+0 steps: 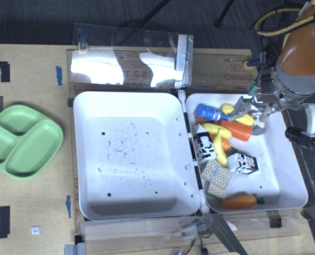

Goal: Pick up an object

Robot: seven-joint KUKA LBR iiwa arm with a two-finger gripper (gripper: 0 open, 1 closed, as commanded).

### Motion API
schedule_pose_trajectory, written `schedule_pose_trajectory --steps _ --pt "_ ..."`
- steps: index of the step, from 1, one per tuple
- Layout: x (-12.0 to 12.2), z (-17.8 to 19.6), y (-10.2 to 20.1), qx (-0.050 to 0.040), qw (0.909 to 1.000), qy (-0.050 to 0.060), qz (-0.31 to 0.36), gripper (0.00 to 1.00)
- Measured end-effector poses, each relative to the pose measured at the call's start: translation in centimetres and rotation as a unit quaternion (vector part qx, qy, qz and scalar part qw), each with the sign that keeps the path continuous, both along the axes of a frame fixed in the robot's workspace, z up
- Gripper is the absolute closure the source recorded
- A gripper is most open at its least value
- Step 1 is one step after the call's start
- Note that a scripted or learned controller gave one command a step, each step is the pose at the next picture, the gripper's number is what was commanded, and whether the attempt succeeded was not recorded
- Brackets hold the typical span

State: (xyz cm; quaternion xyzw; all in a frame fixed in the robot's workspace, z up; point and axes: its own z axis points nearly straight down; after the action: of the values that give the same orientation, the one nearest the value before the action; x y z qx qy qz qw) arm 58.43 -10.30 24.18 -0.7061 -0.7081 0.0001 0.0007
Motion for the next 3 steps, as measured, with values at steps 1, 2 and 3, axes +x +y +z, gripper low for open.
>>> schedule_pose_trajectory --steps 1,2,3 --pt "3.4 -5.7 -1.7 -0.0003 1.0000 0.000 -0.007 0.00" --pt "7.3 -12.7 -4.8 -0.0013 0.9998 -0.002 -0.018 0.00" --pt "9.0 -14.3 -5.2 -0.0014 0.9999 -0.011 0.002 0.00"
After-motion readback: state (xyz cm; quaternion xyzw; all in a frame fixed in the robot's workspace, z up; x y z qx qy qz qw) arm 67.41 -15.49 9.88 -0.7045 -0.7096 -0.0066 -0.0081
